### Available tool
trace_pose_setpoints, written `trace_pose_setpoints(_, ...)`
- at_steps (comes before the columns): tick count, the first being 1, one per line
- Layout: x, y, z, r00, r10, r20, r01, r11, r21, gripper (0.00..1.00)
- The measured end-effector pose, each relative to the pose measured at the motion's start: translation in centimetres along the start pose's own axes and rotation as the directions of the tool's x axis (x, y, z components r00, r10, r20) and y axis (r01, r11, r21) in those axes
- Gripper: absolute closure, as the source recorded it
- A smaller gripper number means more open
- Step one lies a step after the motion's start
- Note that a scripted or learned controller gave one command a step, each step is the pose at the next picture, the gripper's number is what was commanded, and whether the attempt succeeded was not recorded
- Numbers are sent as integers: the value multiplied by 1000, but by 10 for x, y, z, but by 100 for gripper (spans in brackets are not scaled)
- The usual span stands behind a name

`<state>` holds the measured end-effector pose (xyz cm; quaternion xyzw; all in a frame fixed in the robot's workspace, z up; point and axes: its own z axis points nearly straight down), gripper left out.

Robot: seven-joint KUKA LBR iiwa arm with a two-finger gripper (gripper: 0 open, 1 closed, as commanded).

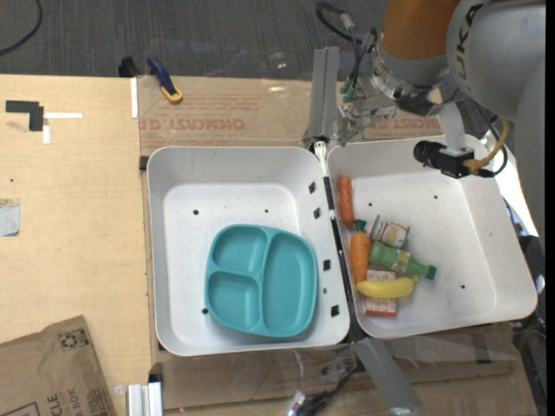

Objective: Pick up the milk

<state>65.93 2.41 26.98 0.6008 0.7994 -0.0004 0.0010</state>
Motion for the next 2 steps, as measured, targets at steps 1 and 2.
trace_pose_setpoints(1,-35,-10,-44,969,248,1,-248,969,1,100)
trace_pose_setpoints(2,8,2,-51,971,238,1,-238,971,2,100)
